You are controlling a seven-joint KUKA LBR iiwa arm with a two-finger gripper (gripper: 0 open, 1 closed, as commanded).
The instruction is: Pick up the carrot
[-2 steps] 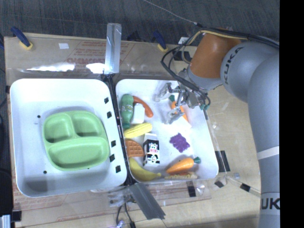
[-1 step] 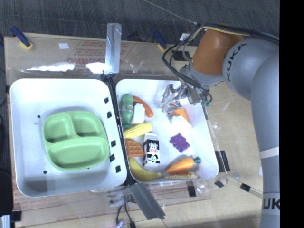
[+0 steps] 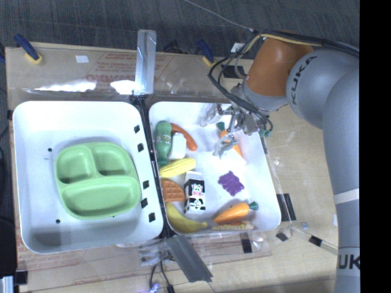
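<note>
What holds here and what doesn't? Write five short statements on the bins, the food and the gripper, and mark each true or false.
1. The purple grapes lie between the gripper and the carrot. True.
2. The green plate sits in the left bin. True.
3. The carrot lies in the left bin. False: it lies in the right bin, near its lower edge.
4. The banana rests on the green plate. False: the banana lies in the right bin's lower left corner.
5. The gripper is over the right bin's upper part. True.
</note>
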